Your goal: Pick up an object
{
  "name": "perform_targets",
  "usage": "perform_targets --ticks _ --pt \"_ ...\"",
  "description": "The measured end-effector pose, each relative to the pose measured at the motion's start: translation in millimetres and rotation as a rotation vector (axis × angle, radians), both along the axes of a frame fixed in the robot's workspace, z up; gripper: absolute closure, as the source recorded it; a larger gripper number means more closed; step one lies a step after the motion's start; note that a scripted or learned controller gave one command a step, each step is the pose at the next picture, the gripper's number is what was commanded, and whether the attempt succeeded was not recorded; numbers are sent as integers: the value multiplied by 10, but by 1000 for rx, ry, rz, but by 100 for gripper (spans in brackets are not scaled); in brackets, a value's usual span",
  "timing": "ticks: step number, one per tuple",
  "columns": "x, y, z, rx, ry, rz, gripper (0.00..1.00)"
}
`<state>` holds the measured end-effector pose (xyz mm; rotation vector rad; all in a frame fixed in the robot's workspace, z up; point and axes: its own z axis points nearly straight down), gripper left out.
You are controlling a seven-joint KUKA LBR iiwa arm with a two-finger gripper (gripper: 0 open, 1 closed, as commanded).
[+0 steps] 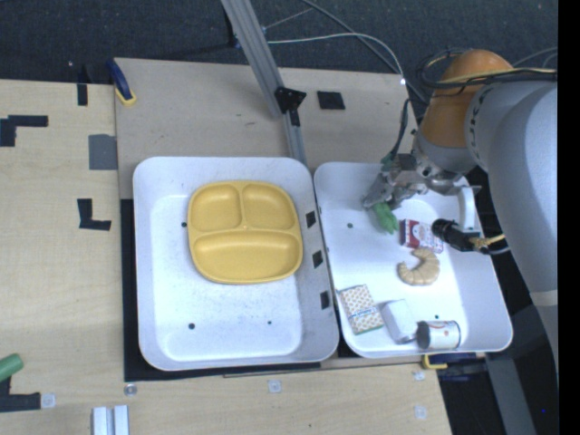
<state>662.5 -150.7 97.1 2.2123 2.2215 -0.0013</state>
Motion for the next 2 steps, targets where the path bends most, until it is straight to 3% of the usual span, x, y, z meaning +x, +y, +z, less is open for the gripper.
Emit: perform_targets --ticks 2 --pt "-9 -49 1102 4 -2 -2 100"
